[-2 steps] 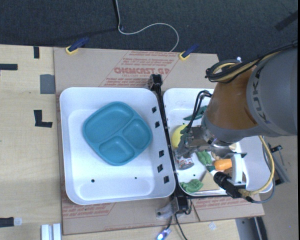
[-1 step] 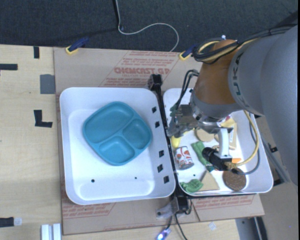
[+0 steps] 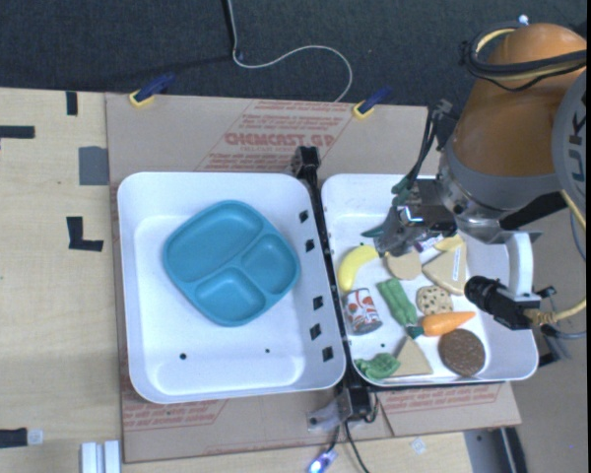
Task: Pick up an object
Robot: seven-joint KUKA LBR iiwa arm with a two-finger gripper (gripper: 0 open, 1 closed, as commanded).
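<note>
1. Two white bins side by side on a cardboard sheet. The left bin holds a blue three-compartment plate, lying a bit above that bin's middle.
2. The right bin is the landmark. All the toy food is crowded in its lower half.
3. Yellow banana near the bin's left wall, about mid-height. Small red-and-white can just below the banana.
4. Green pea pod-like piece right of the can, lying at a slant. Chocolate chip cookie just right of it.
5. Orange carrot below the cookie, tip pointing right. Round brown patty below the carrot, near the bin's lower right corner.
6. Tan wedge, maybe bread, left of the patty. Green leafy piece at the bin's bottom edge, touching the wedge.
7. Pale cheese-like slices right of the banana and above the cookie, partly covered by the tool.
8. Items are packed close, several touching or overlapping. The upper part of the bin floor is bare.
9. Gripper sits low over the bin's centre, just above a tan round piece, right of the banana. Can't tell if the pincer is released or clenched; dark parts blur together. Nothing visibly between the fingers.
10. Arm comes in from the bin's upper right, orange band on top, grey body below, angled down and left. A black cable loops above the cardboard.
</note>
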